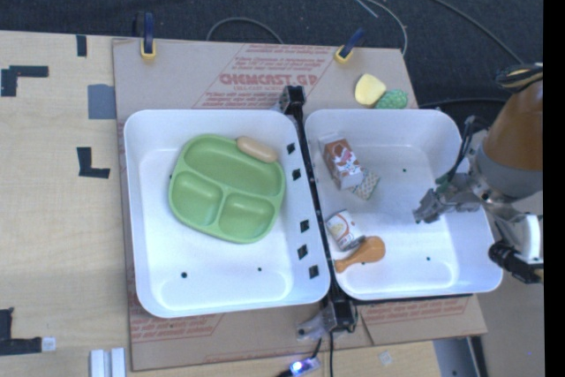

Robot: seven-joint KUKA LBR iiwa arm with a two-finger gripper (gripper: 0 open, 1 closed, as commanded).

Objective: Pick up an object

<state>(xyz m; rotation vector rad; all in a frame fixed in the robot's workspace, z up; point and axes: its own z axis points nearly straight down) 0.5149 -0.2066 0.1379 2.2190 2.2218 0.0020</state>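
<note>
Here, the scene as viewed from above, at a slant.
My hand (430, 209): low inside the right bin (459, 278), near its right wall, over bare white floor; whether it is released or clenched I cannot tell, and nothing shows in it.
My arm (516, 137): grey with an orange band, reaching in from the right over the bin's rim.
Small carton (342, 162): brown and white, lying in the far left part of the right bin, well apart from my hand.
Crumpled packet (342, 229): near left part of the right bin, close to the dividing wall.
Orange spoon-like piece (364, 252): just beside the crumpled packet, on its near side.
Green divided plate (228, 188): in the left bin (141, 278), towards its far half.
Tan oblong (256, 149): resting on the plate's far rim.
Yellow piece (370, 88) and green piece (394, 100): side by side on the worktop (53, 190), just beyond the right bin's far edge.
Cardboard sheet (256, 75): under both bins, clamped at its far edge.
</note>
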